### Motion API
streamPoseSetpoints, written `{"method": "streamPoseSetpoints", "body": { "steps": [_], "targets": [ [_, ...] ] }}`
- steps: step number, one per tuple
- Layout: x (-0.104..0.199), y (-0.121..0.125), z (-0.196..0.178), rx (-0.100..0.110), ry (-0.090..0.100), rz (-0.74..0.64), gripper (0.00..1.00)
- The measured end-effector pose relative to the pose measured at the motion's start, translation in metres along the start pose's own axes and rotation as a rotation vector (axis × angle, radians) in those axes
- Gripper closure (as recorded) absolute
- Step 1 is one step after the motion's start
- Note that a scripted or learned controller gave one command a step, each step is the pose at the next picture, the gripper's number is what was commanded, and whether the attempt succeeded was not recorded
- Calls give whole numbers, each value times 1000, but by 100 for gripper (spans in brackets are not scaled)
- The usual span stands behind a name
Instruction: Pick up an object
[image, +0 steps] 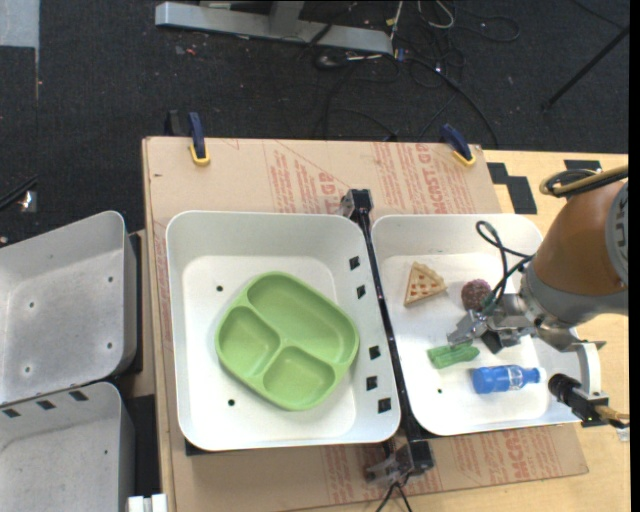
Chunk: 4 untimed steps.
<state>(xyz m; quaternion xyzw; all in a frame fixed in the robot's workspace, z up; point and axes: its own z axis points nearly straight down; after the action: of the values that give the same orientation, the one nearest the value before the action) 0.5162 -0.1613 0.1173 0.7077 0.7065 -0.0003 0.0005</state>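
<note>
In the right bin lie a toy pizza slice, a dark purple round object, a green flat piece and a blue bottle on its side. My gripper reaches in from the right and hovers low just above the green piece, between the purple object and the blue bottle. Nothing shows between its fingers.
The left bin holds a green divided plate. A black divider runs between the bins. Both bins sit on a cardboard sheet held by clamps. White panels lie at the far left.
</note>
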Motion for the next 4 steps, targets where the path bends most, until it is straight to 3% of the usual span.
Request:
{"method": "streamPoseSetpoints", "body": {
  "steps": [1,3,4],
  "targets": [
    [0,1,-13,-4,-1,1,100],
    [-11,8,-103,-4,-1,-4,100],
    [43,29,-115,-2,3,-10,100]
  ]
}}
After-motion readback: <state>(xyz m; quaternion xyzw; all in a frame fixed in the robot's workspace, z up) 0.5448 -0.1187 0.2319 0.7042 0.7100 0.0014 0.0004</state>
